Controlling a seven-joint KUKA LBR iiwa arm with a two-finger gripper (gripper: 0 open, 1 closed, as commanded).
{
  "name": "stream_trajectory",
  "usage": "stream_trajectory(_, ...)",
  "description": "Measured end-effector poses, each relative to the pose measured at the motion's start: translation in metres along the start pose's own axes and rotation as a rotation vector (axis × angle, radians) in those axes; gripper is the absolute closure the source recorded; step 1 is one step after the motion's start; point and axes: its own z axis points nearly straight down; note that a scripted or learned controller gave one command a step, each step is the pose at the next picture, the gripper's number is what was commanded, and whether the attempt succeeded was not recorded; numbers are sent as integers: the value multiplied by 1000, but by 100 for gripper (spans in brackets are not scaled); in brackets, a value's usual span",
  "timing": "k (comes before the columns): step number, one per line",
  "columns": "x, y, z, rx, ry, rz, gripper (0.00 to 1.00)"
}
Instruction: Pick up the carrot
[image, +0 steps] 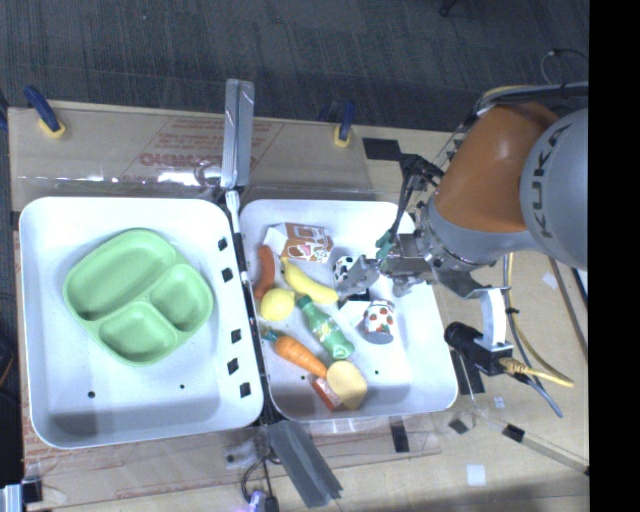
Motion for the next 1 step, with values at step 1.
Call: stream_trajectory(1, -53, -10, -111, -5, -2, 166, 0)
